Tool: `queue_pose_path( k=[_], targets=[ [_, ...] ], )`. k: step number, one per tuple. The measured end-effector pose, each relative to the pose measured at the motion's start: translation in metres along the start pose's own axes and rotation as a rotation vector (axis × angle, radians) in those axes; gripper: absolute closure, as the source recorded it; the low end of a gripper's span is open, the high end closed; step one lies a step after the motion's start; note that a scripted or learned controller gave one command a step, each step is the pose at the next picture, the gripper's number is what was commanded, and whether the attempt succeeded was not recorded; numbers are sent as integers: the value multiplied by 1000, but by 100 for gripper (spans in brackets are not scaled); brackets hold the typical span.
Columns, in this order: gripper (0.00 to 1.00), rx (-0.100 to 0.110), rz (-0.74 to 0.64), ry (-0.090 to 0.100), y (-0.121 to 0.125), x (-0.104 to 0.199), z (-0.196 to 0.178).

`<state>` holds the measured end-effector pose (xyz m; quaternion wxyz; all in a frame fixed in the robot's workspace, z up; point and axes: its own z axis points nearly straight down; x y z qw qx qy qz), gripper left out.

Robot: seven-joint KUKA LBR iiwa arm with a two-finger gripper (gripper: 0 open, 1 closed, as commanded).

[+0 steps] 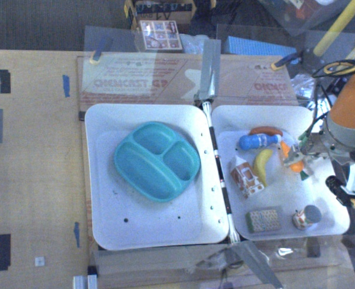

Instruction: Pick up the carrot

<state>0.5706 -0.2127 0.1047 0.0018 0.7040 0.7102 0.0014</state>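
The pincer [299, 159] hangs low over the right bin [340, 221], fingers closed around the orange carrot [290, 156], just right of a banana [262, 164] and blue bottle [259, 141]. A teal tray [157, 160] lies in the left bin [105, 221].

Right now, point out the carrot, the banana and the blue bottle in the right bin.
carrot [290, 156]: camera view, on its orange body beside the hand.
banana [262, 164]: camera view, middle of the yellow curve.
blue bottle [256, 141]: camera view, middle of its blue body.
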Motion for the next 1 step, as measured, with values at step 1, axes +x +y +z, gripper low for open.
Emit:
queue_pose_path(
  k=[1],
  targets=[
    [100, 6, 151, 1, -33, 44, -65]
  ],
)
